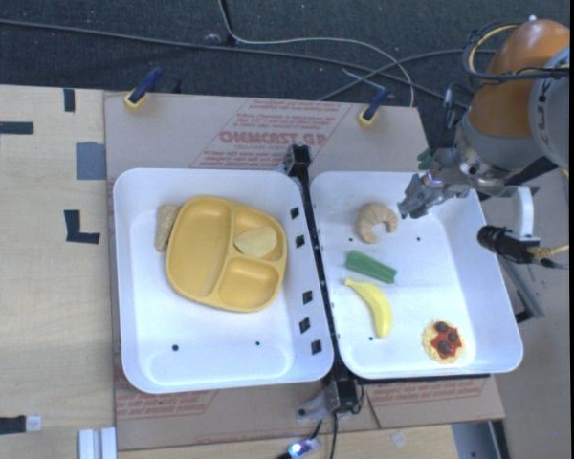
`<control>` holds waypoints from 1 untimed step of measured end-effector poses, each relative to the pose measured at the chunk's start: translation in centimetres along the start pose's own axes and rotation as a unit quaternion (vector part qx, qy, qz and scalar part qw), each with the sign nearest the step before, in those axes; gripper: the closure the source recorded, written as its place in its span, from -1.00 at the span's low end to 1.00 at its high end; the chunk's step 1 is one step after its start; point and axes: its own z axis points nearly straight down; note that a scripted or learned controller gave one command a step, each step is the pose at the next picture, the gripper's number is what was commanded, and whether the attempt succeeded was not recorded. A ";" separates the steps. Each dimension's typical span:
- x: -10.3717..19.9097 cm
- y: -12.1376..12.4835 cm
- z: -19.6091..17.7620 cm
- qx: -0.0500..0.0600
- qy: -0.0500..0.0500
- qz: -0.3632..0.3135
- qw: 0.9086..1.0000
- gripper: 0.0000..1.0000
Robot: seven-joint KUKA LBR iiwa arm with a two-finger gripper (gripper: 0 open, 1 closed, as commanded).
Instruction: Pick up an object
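Near edge of the counter [38, 352]: two white bins are sitting side by side. In the right bin [478, 285], a small tart with dark berries [443, 341] is lying at the near right corner. A banana [372, 306] is lying left of it toward the bin's middle, with a green pepper-like piece [370, 266] just beyond, nearly touching the banana's far tip. Farther back, a croissant [376, 220] is resting near the far edge. In the left bin [139, 285], a yellow divided plate [226, 253] is holding a pale chip-like piece [256, 242]; a tan bread piece [165, 226] is peeking out beside its left rim. The pincer [413, 203] is hovering just right of the croissant, pinching nothing; spread or pressed together, cannot tell.
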 end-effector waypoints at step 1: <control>6.4 0.0 -0.2 0.000 0.000 -0.001 1.000 1.00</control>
